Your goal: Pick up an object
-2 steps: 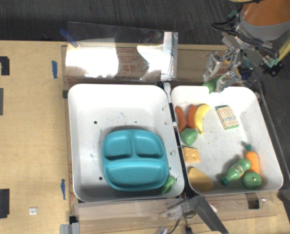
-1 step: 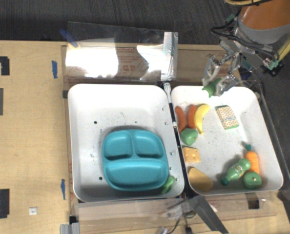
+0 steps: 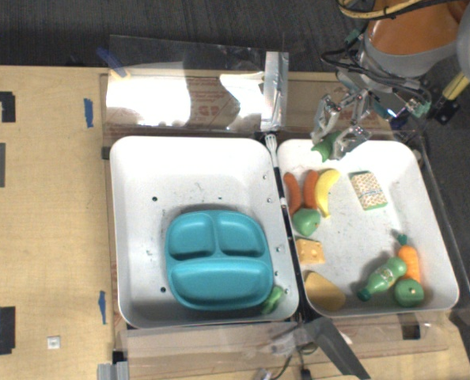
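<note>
My gripper (image 3: 335,142) hangs over the far left corner of the right bin (image 3: 434,212), below the grey wrist with its orange band. A small dark green object (image 3: 323,151) sits between the fingertips, and the fingers look shut on it. It appears lifted off the bin floor. Below it in the bin lie a red sausage shape (image 3: 292,190), an orange carrot (image 3: 310,187) and a yellow banana (image 3: 327,190).
The right bin also holds a patterned card box (image 3: 368,189), a green ball (image 3: 305,222), a cheese cracker (image 3: 310,252), a tan wedge (image 3: 324,290), a carrot (image 3: 408,260), a green bottle (image 3: 381,279) and a green apple (image 3: 410,293). A teal divided plate (image 3: 217,260) lies in the left bin (image 3: 140,180).
</note>
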Robot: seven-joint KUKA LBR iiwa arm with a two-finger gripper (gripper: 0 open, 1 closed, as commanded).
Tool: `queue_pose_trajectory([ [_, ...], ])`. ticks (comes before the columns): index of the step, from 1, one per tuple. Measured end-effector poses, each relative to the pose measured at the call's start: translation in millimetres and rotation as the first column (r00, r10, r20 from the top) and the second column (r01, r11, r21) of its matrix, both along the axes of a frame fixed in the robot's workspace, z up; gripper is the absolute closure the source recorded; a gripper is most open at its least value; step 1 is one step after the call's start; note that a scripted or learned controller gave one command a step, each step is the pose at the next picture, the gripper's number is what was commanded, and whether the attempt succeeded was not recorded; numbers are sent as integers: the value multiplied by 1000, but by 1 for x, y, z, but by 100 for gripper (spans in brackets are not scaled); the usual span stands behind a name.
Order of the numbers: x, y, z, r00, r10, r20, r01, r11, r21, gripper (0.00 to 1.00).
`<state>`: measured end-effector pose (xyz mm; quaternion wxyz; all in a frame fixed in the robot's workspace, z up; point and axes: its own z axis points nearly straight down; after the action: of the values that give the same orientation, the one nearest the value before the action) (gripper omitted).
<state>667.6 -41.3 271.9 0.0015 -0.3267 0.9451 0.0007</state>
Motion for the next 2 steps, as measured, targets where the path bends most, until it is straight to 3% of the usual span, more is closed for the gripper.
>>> queue_pose_trajectory([
  [2, 1, 9, 10, 975, 223, 7, -223, 975, -3, 100],
])
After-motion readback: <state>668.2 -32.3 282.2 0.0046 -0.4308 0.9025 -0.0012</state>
